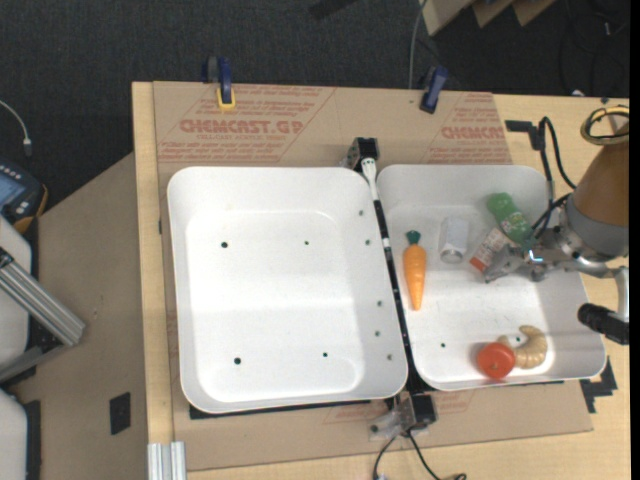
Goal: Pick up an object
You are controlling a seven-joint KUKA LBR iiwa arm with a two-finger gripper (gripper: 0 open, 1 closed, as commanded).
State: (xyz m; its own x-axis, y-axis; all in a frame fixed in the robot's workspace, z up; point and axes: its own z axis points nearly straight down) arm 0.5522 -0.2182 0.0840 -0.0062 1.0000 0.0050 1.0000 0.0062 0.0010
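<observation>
Just left of end effector [512,264]: carrot [414,275]

The grey arm with its orange band [608,190] enters from the right edge, wrist bent low and turned toward the left. Its two-finger gripper [503,264] lies nearly level, dark fingers [497,273] pointing left, too small and blurred to judge their spread.
</observation>
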